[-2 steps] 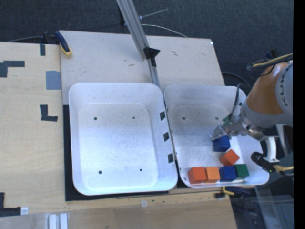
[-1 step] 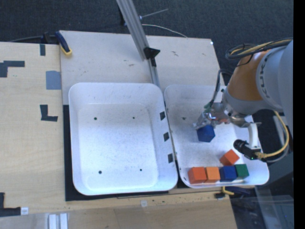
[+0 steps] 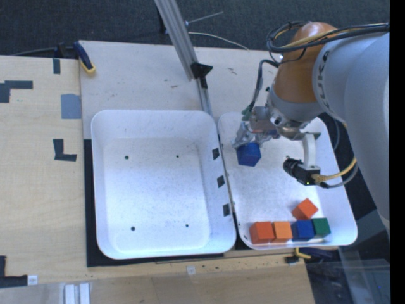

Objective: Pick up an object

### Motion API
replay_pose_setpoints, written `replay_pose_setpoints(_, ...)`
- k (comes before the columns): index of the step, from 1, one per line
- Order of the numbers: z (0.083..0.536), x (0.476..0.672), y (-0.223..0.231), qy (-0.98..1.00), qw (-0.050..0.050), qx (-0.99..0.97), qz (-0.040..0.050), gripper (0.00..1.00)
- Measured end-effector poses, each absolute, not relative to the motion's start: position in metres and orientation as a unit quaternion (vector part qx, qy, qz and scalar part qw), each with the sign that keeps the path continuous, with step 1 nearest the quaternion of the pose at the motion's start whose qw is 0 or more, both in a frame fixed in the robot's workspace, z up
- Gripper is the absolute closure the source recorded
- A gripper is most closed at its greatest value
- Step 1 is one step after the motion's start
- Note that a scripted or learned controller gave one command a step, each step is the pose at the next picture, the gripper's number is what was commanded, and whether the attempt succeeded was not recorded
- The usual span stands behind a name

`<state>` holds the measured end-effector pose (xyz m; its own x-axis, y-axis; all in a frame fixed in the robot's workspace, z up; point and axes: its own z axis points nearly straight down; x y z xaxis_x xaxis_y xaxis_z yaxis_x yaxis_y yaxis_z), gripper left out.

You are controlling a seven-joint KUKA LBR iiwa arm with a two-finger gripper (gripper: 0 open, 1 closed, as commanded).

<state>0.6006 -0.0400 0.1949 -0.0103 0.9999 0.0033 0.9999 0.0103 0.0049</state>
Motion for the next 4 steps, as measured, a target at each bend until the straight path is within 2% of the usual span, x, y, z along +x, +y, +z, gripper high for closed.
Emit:
replay_pose_setpoints(1,0.191,0.595,0.031,0.71,-0.002,0.704,0.0002,1.0)
replay_pose_setpoints(2,0.193,0.606,-0.061,0.705,0.001,0.709,-0.0016,1.0)
replay_pose_setpoints(3,0.193,0.606,-0.055,0.707,0.0,0.707,-0.0011,0.0)
replay_pose_setpoints(4,0.088,0.553,-0.113,0.706,-0.003,0.709,-0.0033,0.0)
